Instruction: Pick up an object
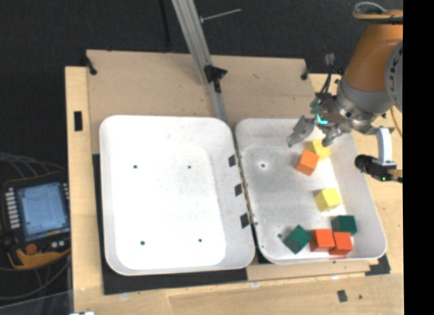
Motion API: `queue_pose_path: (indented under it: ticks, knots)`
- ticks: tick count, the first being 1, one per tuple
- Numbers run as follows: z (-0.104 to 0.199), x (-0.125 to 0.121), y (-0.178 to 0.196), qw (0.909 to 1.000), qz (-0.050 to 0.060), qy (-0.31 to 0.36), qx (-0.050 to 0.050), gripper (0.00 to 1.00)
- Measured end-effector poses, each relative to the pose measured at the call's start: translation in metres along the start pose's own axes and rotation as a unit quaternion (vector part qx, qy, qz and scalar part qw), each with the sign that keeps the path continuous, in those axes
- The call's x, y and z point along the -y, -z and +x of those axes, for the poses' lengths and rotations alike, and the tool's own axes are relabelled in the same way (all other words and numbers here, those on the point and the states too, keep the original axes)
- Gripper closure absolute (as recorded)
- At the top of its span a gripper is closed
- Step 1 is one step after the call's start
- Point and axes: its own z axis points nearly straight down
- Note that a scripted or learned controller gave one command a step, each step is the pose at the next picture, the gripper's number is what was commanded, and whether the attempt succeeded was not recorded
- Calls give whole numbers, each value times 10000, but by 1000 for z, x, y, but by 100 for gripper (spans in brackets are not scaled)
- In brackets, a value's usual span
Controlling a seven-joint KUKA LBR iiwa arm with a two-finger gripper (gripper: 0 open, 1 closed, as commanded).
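We see the worktop [271, 70] carrying two white bins; the left bin [169, 192] sits beside the right bin [271, 192], which keeps all the blocks within the arm's reach. The tool [313, 131] hangs open over that bin's far end, gripping nothing, one finger splayed left. A yellow block [321, 149] lies just beneath, touching an orange block [307, 162] (likely the target).
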Motion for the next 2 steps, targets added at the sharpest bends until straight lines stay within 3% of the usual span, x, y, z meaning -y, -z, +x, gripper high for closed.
queue_pose_path:
  ticks: [1,2]
  knots:
    - [0,-1,3,10000,-20,9,11,0]
    - [-12,-1,-50,10000,3,-14,13,0]
